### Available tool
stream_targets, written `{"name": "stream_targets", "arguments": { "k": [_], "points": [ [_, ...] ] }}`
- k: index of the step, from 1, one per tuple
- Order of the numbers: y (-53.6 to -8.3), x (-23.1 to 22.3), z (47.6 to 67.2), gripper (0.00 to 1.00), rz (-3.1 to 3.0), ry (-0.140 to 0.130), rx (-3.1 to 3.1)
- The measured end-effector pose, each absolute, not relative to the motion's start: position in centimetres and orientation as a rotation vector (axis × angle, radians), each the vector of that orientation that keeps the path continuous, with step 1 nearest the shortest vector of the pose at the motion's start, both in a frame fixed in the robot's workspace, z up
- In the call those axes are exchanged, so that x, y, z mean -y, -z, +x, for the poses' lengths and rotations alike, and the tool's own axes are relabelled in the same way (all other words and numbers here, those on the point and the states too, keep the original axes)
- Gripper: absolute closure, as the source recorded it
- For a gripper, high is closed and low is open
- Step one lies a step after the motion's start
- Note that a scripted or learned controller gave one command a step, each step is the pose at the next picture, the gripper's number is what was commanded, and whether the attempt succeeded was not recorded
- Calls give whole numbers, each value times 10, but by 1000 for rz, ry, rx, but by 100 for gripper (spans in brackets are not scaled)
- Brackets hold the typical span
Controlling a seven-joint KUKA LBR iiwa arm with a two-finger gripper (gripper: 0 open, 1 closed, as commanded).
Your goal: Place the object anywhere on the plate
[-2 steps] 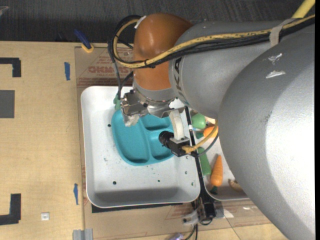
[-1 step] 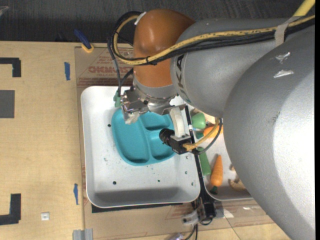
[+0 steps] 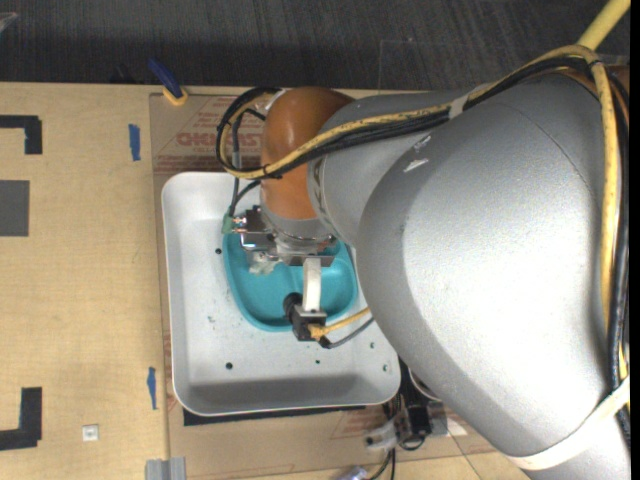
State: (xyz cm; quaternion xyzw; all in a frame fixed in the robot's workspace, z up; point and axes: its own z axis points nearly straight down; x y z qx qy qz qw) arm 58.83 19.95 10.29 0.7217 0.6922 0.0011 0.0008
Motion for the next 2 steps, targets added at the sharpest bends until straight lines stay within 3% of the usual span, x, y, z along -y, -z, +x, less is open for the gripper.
{"name": "stream_targets", "arguments": {
  "k": [1,2],
  "points": [
    [-227,-198,592,100,2271,-16,-2163],
    [-152,-225,565,100,2367,12,-2071]
  ]
}}
